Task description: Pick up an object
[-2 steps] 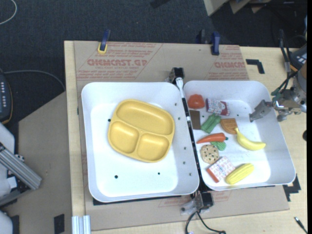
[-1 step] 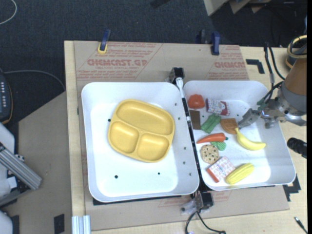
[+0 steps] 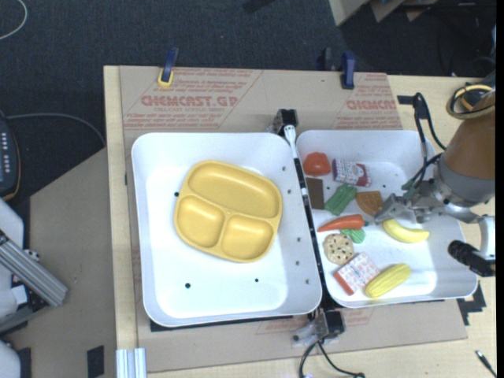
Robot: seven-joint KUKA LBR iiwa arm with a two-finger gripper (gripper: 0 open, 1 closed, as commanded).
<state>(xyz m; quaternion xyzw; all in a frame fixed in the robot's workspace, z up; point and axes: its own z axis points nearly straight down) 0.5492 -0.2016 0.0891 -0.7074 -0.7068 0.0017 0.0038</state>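
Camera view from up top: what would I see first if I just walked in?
The big yellow tray with three compartments, alone in the left bin. Next, the right bin full of toy food: a tomato, a carrot, a cookie, a banana and corn. The gripper hangs there, beside the banana.

The arm (image 3: 472, 160) runs off the right edge.

floor (image 3: 94, 22): dark carpet | bench top (image 3: 260, 93): brown printed board, clamped | cable (image 3: 16, 10): loops at far left
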